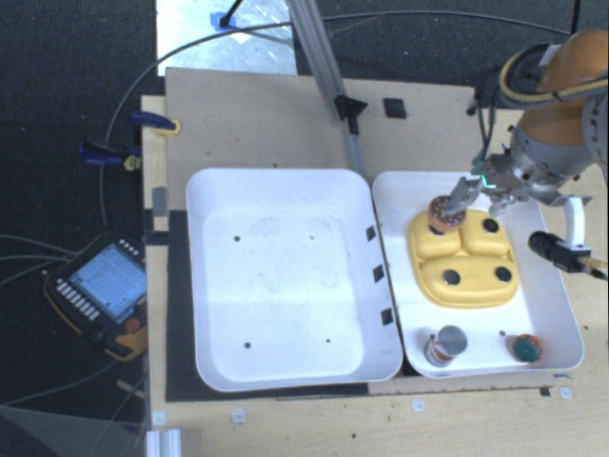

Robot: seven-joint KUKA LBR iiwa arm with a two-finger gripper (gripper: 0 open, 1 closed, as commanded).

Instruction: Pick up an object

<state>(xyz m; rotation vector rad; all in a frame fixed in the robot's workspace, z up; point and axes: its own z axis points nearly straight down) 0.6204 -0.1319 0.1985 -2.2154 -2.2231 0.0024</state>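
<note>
- While the pincer point(457, 201) hangs over the right bin point(400, 255), I cannot tell its grip.
- Just below-left: brown object point(443, 214) on a yellow block point(463, 260).
- Further below: can point(444, 345), green ball point(526, 347).

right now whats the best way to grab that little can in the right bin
Judging from above, grip the can across its round sides, coming straight down. It appears to stand upright near the front wall of the right bin, apart from the yellow block and the small ball, so fingers probably fit either side.
</note>
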